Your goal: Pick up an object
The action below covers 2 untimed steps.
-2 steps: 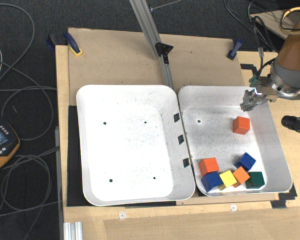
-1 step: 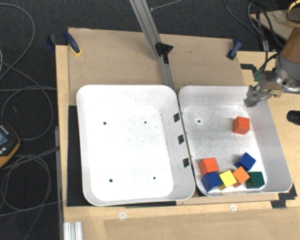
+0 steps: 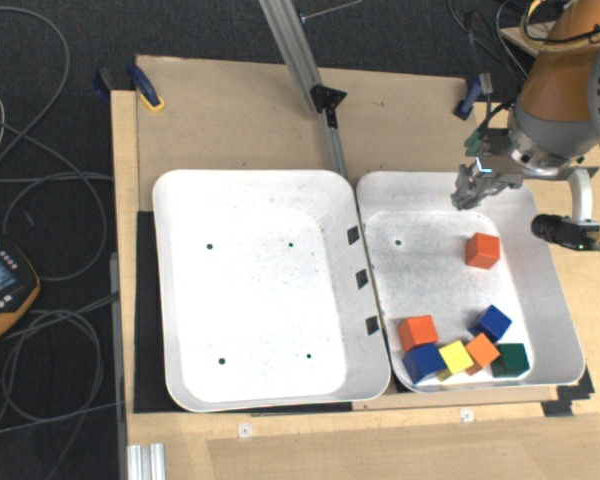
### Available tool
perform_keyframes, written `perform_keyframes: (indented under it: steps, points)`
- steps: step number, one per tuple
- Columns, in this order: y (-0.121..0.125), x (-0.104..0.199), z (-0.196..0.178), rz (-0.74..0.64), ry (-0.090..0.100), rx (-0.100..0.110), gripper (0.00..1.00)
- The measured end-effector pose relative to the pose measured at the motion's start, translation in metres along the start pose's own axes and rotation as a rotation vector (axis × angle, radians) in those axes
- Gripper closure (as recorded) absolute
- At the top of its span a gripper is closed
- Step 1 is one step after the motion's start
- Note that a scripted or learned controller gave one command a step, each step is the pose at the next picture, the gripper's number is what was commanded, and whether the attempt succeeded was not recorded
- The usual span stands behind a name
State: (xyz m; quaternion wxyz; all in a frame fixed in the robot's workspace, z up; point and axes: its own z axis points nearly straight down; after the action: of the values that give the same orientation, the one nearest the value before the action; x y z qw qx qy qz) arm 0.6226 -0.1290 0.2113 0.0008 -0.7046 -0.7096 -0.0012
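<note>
Grey fingers (image 3: 470, 193) hover over the right bin (image 3: 550, 278), above the orange cube (image 3: 482, 250); their opening cannot be told.

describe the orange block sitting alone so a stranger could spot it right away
Look at the right bin of the two white ones. Near its far end, just below the tool, sits one orange block. It stands alone, apart from the cluster of blocks crowded at the bin's near edge.
</note>
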Motion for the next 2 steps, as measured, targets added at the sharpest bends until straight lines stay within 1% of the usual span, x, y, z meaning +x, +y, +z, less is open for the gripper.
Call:
perform_keyframes:
  steps: [1,2]
  points:
    - [-0.001,0.049,0.0,0.001,0.001,0.002,1.0]
    - [0.004,0.103,0.003,0.0,0.001,0.002,1.0]
